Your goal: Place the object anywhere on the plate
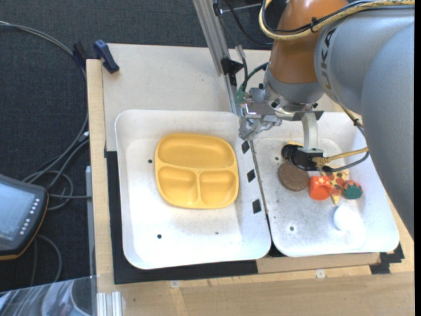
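Note:
A yellow plate (196, 170) with three compartments lies in the left bin (138, 242). In the right bin (309, 232) a brown round disc (293, 177) lies beside an orange-red toy (321, 187), a small green piece (354, 191) and a white lump (344, 217). My gripper (247, 128) hangs over the ridge between the two bins, just right of the plate's upper right corner and up-left of the brown disc. I see nothing held in it.
A metal post (214, 38) rises behind the bins, close to the gripper. The arm's grey body (375, 64) covers the upper right. A blue clamp (105, 54) sits at the bench's far left corner.

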Motion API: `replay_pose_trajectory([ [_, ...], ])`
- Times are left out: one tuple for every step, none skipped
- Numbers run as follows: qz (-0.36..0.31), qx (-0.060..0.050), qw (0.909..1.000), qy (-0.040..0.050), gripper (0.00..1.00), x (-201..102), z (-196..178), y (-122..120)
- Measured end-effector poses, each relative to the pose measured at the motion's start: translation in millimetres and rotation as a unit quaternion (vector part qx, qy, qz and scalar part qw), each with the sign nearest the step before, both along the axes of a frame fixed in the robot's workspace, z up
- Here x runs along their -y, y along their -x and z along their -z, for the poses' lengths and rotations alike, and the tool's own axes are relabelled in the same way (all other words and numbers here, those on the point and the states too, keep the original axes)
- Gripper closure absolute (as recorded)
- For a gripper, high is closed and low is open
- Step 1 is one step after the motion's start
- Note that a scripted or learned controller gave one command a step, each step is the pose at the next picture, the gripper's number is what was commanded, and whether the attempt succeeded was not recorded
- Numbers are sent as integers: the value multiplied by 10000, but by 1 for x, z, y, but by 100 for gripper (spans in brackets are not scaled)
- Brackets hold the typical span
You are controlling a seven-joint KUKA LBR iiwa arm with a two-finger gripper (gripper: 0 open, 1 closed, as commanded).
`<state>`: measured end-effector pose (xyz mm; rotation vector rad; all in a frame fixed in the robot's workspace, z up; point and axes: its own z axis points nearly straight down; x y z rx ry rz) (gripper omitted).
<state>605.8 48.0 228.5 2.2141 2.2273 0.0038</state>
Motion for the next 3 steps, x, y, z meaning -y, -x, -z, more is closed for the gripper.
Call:
replay_pose_trajectory([
  [-3, 2, 10000, -6, 100, -50, 0, -21],
  [16, 6, 10000, 0, 100, -61, -13, -36],
  [25, 3, 10000, 9, 100, -64, -13, -37],
])
